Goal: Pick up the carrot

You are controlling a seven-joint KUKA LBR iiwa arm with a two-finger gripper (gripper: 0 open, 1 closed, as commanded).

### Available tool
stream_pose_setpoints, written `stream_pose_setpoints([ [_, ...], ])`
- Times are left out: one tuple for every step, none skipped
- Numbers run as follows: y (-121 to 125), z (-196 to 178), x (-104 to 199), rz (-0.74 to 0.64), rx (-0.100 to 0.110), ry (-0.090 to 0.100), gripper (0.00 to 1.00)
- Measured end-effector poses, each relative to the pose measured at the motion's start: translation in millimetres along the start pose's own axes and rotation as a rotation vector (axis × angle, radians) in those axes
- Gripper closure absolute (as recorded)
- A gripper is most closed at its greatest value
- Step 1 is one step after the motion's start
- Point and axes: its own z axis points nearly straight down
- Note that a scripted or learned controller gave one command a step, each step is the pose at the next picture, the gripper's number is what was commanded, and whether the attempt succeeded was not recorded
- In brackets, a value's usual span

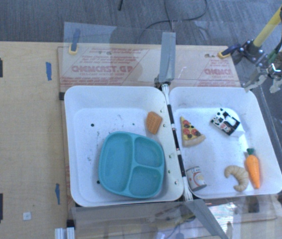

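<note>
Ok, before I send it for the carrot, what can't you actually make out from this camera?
- Pincer, camera view: small, tangled among cables at the upper right edge; whether it is open or shut cannot be told.
- Arm: cut off by the right edge.
- Can: label too small to read.
- Black and white item: too small to identify.
- Carrot: plainly visible beside the croissant; whether they touch is unclear.

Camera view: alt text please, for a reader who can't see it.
The carrot lies untouched in the right bin, beside a croissant, with a pizza slice and small can nearby. The left bin holds a teal divided tray.
</note>
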Motion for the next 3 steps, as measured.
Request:
stream_pose_setpoints([
  [-61.1, 91.2, -15.1, 0.066, 0.002, 0.001, 0.0],
  [-126.9, 190.0, -4.1, -0.067, -0.001, 0.003, 0.0],
  [-127.6, 180.3, -7.6, -0.059, -0.003, 0.0, 1.0],
])
